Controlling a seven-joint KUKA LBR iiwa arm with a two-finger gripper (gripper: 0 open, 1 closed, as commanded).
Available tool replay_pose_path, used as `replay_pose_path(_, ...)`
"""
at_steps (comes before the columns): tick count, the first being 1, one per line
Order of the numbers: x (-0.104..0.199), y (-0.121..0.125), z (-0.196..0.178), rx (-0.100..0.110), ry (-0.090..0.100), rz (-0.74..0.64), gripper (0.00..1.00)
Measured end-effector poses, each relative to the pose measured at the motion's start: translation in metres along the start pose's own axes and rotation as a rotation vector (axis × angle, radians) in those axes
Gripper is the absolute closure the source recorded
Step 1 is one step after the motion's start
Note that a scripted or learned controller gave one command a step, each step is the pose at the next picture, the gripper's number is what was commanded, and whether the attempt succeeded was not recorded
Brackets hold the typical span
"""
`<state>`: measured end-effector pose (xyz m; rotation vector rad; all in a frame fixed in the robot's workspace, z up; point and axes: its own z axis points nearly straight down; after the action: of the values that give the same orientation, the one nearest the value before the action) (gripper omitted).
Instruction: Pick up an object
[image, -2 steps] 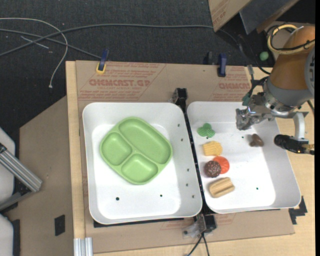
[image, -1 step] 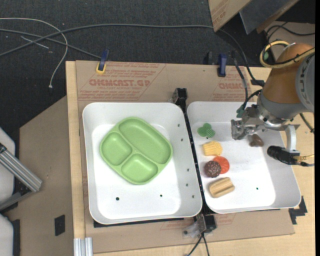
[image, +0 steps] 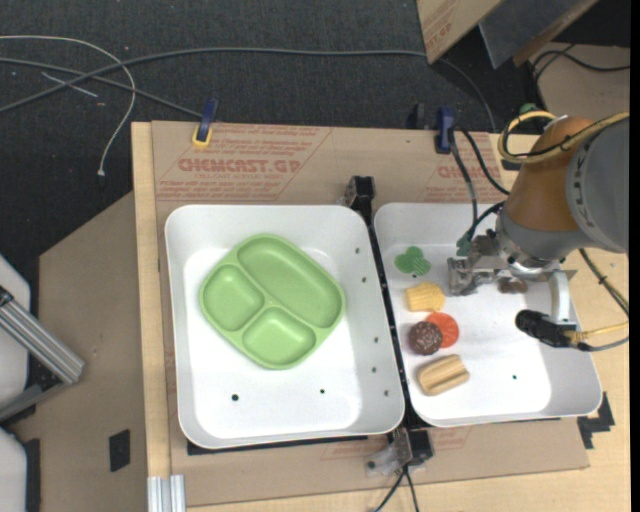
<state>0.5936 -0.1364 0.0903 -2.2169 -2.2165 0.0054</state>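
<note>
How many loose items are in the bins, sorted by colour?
Green: 2, the divided plate in the left bin and a small leafy piece in the right bin
Yellow: 1, corn piece
Orange-red: 1, round piece
Dark brown: 1, round piece
Tan: 1, bread roll
Total: 6

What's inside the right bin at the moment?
The right bin holds a green piece, yellow corn, tomato, brown item and bread roll. The hand covers whatever lies beneath it.

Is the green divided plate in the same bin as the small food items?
No, the green divided plastic plate lies in the left white bin, while the yellow corn piece and tan bread roll lie in the right white bin.
</note>
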Motion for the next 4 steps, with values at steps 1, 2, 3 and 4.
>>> replay_pose_path(1, 0.000, 0.002, -0.015, -0.008, -0.001, 0.000, 1.00)
replay_pose_path(2, -0.003, -0.005, -0.062, -0.012, -0.003, 0.001, 1.00)
replay_pose_path(3, -0.002, -0.009, -0.108, -0.013, -0.003, -0.001, 1.00)
replay_pose_path(4, 0.001, 0.002, -0.165, -0.015, -0.004, -0.002, 1.00)
